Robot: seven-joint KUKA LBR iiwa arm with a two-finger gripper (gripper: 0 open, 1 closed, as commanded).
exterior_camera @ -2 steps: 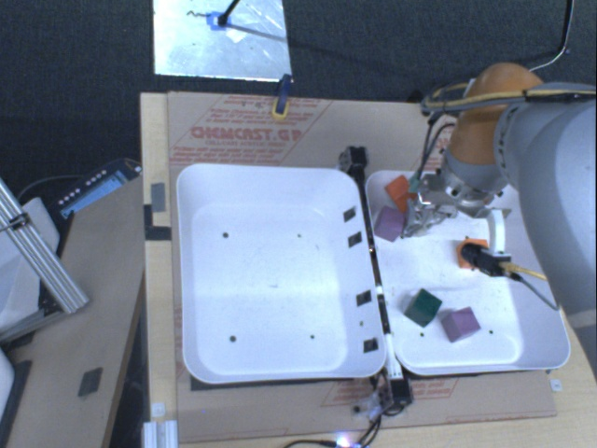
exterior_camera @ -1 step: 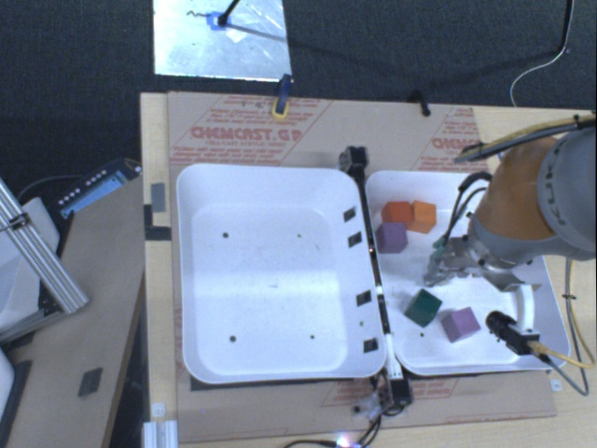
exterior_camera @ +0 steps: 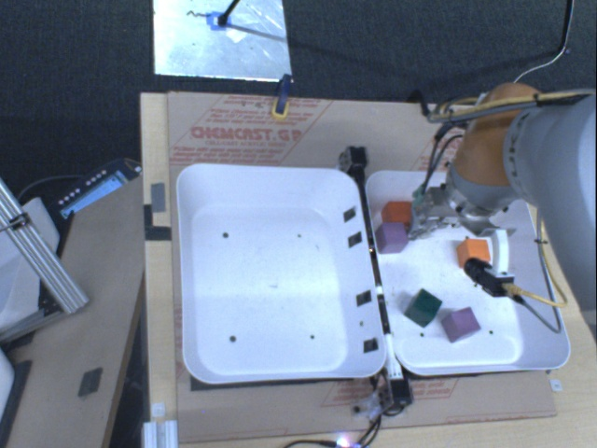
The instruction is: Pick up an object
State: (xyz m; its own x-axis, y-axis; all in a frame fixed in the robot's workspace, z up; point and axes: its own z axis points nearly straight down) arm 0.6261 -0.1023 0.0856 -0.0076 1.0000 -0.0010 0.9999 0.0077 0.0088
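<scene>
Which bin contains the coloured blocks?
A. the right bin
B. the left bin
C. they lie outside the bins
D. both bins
A: the orange, purple and green blocks all lie in the right bin, under the arm.

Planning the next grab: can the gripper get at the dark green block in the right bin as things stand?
Probably yes. The dark green block lies apart from the purple block, uncovered from above; the gripper hovers farther up the right bin.

The arm [exterior_camera: 550, 147] is running off the edge at three o'clock, and its wrist is hiding part of the right bin [exterior_camera: 541, 343]; the pincer [exterior_camera: 424, 220] is too blurred to read.
</scene>
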